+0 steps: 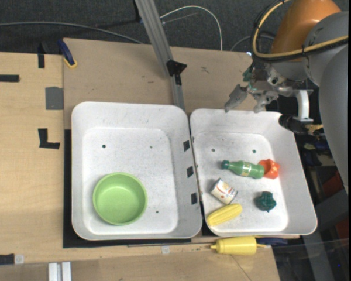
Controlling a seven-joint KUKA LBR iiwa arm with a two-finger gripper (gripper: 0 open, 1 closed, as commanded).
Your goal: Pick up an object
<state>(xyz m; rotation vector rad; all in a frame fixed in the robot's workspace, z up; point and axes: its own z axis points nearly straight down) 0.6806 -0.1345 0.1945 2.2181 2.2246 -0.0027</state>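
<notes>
Claw [244, 102] spread wide, holding nothing, above right bin [298, 174]; below it: bottle [244, 168], can [223, 191], corn [224, 214]. Left bin [82, 157], far left of claw, has green bowl [120, 198]. Labels unreadable.

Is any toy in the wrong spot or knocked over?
Yes, one. The yellow bottle lies on its side on the bench, just outside the right bin, by its front edge. The green bottle and small can lie tipped over inside that bin.

pale wooden bench [123, 69] with black tape marks [45, 138], dark floor [47, 4] behind
</notes>
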